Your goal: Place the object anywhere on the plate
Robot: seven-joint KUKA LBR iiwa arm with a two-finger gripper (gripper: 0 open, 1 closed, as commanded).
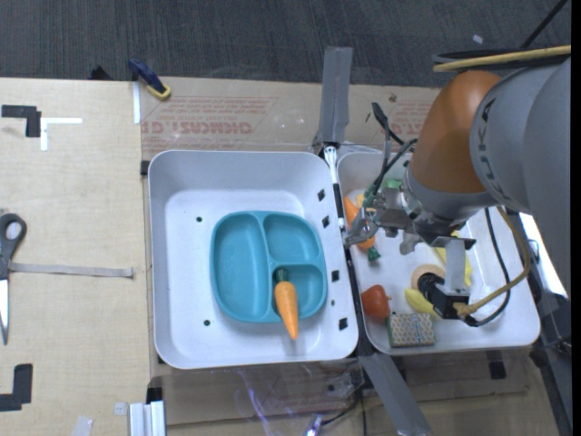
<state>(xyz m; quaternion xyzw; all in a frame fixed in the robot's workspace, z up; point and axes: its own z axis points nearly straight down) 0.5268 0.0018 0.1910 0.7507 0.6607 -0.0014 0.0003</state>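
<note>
The carrot [287,308] already lay tip-down across the lower right compartment of the teal plate [238,271] at centre frame, so the job looked done, while the gripper [370,221] hovered over the right bin [508,330], its state impossible to tell.

Bright, even overhead light — soft shadows, slightly blurry.
</note>
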